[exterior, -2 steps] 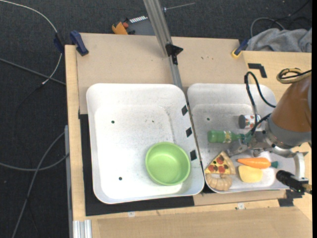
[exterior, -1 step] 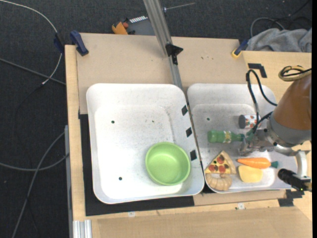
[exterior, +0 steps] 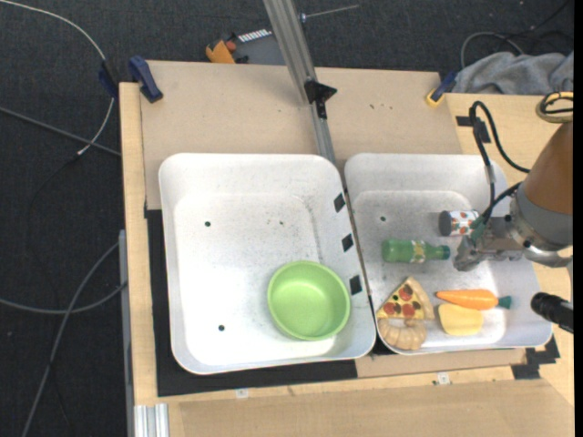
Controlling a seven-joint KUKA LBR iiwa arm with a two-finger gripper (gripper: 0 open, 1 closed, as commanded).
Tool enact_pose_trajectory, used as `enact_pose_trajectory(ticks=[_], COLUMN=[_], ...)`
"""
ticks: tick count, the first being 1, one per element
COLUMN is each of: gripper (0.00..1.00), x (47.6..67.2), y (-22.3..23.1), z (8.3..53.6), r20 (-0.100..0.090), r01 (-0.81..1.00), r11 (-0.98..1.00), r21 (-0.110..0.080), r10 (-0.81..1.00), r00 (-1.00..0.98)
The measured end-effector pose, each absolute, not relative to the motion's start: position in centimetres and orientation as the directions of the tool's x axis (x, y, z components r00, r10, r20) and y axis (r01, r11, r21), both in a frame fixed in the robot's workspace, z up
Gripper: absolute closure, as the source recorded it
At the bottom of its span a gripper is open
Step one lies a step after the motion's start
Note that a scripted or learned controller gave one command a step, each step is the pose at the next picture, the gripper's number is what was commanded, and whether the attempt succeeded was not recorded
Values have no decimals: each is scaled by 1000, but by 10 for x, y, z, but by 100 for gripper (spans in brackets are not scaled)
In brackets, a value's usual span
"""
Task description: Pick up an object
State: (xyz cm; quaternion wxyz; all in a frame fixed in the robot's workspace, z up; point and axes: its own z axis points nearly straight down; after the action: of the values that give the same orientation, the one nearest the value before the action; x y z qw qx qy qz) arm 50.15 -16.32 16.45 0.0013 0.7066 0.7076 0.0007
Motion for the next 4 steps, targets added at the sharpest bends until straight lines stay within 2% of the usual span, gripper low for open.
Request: enact_pose_trajectory(ticks=[1, 2, 4], gripper=[100, 100, 100], x=[498, 499, 509], y=[-169, -169, -73], z=[223, 248, 228], r20=[-1, -1, 1], r01=[1000, 1000, 1000], r11=[1, 1, 5], r21=[3, 1, -2], r10=[1000, 1000, 1000], r00=[-1, -1, -5])
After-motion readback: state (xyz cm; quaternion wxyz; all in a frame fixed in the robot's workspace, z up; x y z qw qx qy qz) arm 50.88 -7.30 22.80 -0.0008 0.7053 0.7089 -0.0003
